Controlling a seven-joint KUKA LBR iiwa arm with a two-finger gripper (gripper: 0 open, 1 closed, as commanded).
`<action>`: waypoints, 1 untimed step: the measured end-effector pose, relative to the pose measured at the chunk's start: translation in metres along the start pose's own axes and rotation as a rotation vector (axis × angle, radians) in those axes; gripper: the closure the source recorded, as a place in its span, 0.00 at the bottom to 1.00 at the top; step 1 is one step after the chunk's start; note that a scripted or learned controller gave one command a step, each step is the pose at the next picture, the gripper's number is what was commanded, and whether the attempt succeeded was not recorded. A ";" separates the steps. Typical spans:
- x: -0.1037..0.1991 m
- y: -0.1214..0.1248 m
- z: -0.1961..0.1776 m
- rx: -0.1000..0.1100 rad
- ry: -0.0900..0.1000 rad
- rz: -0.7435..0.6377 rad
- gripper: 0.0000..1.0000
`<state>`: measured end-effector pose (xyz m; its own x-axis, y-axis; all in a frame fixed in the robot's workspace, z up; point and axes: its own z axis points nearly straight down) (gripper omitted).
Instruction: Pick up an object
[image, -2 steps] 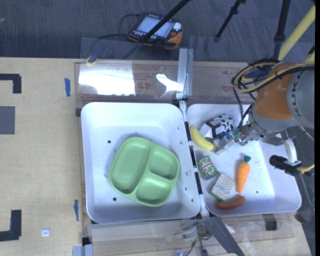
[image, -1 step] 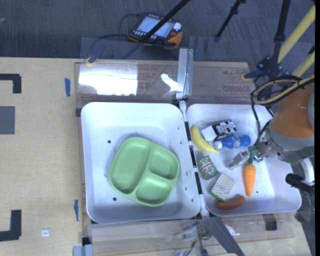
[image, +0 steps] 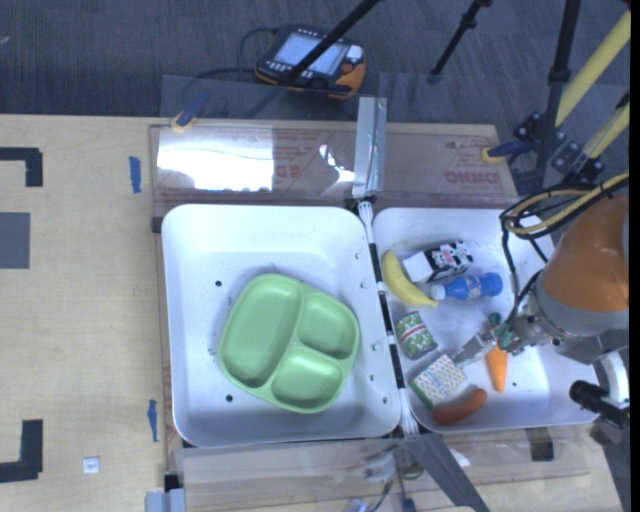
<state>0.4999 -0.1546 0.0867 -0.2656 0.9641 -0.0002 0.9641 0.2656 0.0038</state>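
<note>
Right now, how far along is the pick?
Done: the arm is over the right bin, with the gripper low beside the carrot. In hand: nothing visibly held. Left: grasp and lift; banana, bottle, sausage and carrot all lie in the bin.

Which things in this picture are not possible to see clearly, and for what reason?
- Gripper: in the camera view the fingers are thin and blurred against the right bin, so open or shut is unclear.
- Carrot: whether the gripper touches it cannot be told.
- Small can and patterned packet: labels too small to read.
- Arm: cut off by the right edge.
</note>
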 end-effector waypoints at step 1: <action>0.035 -0.011 -0.070 0.003 0.000 0.082 0.00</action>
<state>0.4799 -0.1239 0.1572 -0.1857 0.9826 0.0000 0.9826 0.1857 0.0010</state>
